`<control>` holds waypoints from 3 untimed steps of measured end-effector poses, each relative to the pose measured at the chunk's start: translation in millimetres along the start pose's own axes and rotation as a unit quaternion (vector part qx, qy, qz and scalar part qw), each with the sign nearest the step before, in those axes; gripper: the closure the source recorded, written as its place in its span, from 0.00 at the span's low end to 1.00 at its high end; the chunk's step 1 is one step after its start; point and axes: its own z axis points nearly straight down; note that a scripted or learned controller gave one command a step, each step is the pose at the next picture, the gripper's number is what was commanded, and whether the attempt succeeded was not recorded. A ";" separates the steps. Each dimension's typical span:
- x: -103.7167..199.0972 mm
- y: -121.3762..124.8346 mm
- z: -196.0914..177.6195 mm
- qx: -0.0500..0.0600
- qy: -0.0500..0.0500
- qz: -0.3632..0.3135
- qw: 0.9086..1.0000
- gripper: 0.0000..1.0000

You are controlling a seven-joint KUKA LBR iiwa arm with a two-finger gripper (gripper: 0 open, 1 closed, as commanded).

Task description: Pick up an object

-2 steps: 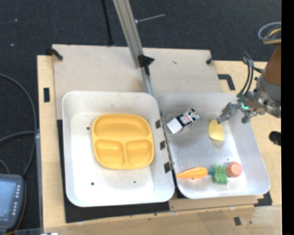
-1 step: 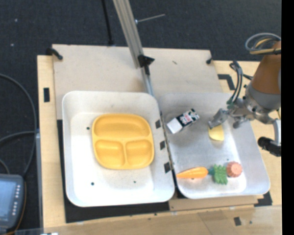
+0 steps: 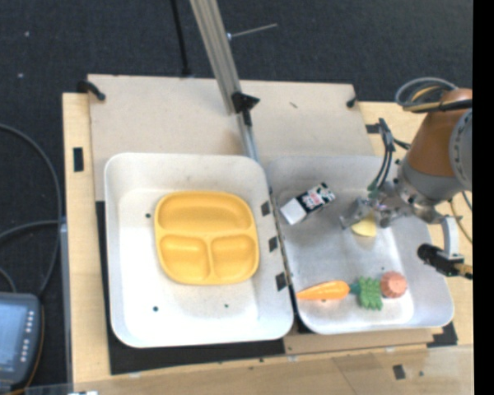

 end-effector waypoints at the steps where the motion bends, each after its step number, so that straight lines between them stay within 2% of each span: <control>1: -1.4 1.1 -14.6 -0.003 -0.001 0.000 1.000 1.00; 2: 0.2 -5.8 -62.8 -0.004 0.000 0.001 1.000 1.00; 3: 1.3 0.7 -108.7 -0.005 -0.001 -0.001 1.000 1.00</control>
